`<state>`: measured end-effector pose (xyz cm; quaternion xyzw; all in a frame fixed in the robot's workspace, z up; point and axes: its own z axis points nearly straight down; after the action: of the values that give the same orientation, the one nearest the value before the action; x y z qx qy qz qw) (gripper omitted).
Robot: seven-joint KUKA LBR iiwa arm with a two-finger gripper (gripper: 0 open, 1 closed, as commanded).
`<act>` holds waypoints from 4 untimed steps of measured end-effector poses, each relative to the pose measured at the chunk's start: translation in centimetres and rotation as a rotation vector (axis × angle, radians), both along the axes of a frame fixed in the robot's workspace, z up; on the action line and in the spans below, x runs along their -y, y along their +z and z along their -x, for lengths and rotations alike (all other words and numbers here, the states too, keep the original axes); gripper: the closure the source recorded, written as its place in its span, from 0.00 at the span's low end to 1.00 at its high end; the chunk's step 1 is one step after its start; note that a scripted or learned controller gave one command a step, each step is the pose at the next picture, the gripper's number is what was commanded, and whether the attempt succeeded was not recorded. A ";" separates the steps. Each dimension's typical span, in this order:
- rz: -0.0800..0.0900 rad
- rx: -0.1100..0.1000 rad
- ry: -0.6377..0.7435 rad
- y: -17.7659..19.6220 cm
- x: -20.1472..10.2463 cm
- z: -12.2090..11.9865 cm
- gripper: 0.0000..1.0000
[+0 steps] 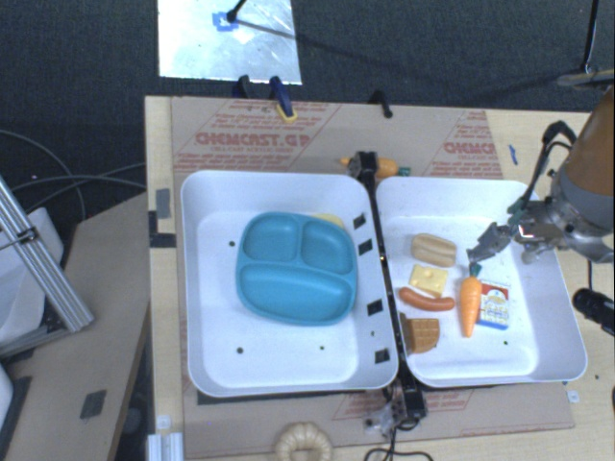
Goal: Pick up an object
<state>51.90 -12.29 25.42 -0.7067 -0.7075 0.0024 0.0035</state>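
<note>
Approach step: the tool (483, 247) hovers just above the carrot (469, 304), apparently parted and holding nothing, so next it must drop and clench.

We see two shallow white plastic bins side by side on the cardboard-covered wooden bench (317, 128). The left white bin (207, 257) holds a blue three-compartment plastic tray (296, 267), with something pale yellow peeking out just behind its far edge. A row of black clips (375, 267) runs along the seam where the left bin meets the right white bin (557, 339). Beyond the bench, a shiny silver sheet (226, 27) lies on the dark floor. At the left stands a slanted aluminium frame rail (38, 272). A braided beige ring (305, 443) sits at the bench's near edge.
</note>
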 end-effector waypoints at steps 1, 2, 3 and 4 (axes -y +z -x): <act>0.002 0.010 0.002 0.5 0.0 -0.2 0.00; 0.001 0.006 0.000 -3.8 0.5 -0.4 0.00; 0.001 0.006 -0.001 -8.1 0.7 -0.2 0.00; 0.000 0.003 0.000 -14.3 0.9 0.0 0.00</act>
<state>51.95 -13.16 11.08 -0.7069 -0.7074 0.0012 0.0024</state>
